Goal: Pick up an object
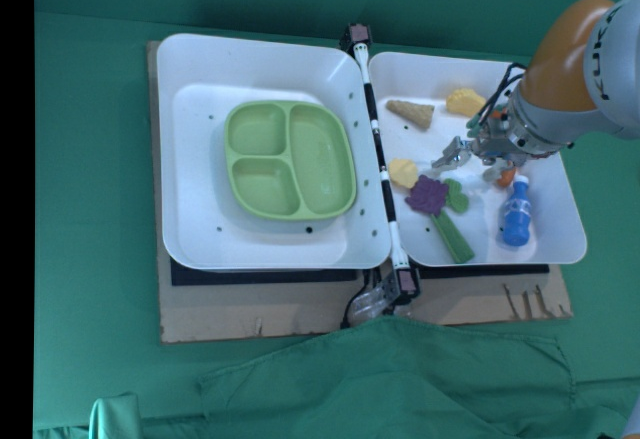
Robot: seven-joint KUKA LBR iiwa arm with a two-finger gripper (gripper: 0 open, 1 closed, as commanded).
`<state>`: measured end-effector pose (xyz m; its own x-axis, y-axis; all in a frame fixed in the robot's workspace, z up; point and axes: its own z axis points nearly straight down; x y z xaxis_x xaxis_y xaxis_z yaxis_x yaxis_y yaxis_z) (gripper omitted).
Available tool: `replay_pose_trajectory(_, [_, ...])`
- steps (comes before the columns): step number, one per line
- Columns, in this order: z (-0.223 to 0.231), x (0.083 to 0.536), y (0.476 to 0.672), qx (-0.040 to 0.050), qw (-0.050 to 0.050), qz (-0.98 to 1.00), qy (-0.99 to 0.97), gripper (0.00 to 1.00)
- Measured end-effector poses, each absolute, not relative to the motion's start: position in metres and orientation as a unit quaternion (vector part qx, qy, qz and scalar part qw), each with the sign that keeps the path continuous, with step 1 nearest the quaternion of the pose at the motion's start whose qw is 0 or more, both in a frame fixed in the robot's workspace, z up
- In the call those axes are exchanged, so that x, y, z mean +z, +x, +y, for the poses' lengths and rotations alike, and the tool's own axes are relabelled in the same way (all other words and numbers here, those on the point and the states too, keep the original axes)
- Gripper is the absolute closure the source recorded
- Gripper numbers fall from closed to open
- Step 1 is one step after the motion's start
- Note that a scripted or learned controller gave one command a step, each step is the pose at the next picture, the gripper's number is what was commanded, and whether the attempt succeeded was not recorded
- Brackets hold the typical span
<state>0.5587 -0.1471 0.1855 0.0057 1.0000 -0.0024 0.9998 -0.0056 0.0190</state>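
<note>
Toys lie in the right bin [560,249] (grape bunch [428,194], blue bottle [515,215], cone [411,112]); the gripper [452,155] hovers mid-bin above them, fingers apart, holding nothing.

My arm [590,57] runs off the right edge. My wrist covers part of a small orange object [506,175]; what it is I cannot tell.
</note>
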Motion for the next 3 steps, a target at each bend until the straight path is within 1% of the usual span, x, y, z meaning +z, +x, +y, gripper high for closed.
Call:
replay_pose_trajectory(1, [-0.171, 0.186, 0.511, 0.0053, 0.010, 0.705, 0.709, 0.00])
replay_pose_trajectory(2, [-0.140, 0.185, 0.586, 0.0033, 0.008, 0.707, 0.707, 0.00])
replay_pose_trajectory(3, [-0.139, 0.184, 0.671, -0.0009, 0.001, 0.708, 0.706, 0.00])
